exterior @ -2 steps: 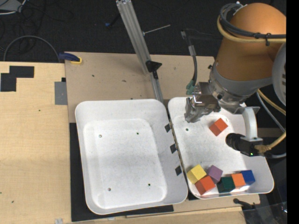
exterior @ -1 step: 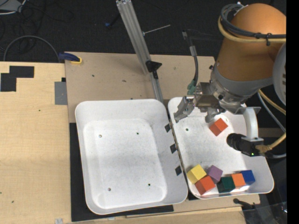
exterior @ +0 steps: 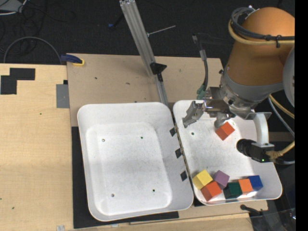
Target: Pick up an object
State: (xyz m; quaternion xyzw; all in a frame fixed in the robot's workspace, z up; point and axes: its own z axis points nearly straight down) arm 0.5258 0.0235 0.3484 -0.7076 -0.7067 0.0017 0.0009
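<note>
Above the right bin [exterior: 269,189], the claw [exterior: 224,124] grips an orange cube [exterior: 224,130]; lifting clear comes next.

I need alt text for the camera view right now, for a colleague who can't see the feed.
The gripper hangs over the upper part of the right bin, with an orange-red block just below the wrist. Six more blocks cluster in that bin's near corner: yellow, purple, red, green, orange and blue. The left bin sits alongside.
</note>
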